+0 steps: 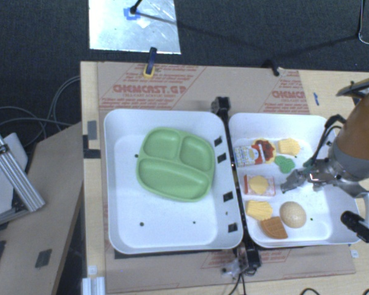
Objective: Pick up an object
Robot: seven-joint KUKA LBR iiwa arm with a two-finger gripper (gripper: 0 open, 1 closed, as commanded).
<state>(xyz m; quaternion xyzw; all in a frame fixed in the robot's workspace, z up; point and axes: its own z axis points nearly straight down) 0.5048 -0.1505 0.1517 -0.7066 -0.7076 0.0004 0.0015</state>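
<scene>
- Worktop: brown board with red lettering, carrying two shallow white bins side by side.
- Left bin: one item, a green divided plate with three compartments, lying flat, centre to 12 o'clock of the bin floor.
- Right bin: seven small items, counted below.
- One white packet with red print, at 11 o'clock of the bin.
- One yellow ridged piece, at 12 o'clock, just beside the packet.
- One green piece, just at 6 o'clock of the yellow ridged piece.
- One clear wrapped packet with an orange filling, left of bin centre.
- One yellow lump, at 7 o'clock of the bin.
- One brown-orange wedge, at 6 o'clock, touching or nearly touching the yellow lump.
- One beige egg-shaped ball, just beside the wedge, toward 3 o'clock of it.
- Arm enters from 3 o'clock; orange band above the wrist visible.
- Pincer sits over bin centre, between the green piece and the ball, pointing toward 9 o'clock.
- Pincer state: cannot tell; the tip is too small and blurred. Nothing visibly between the tips.
</scene>
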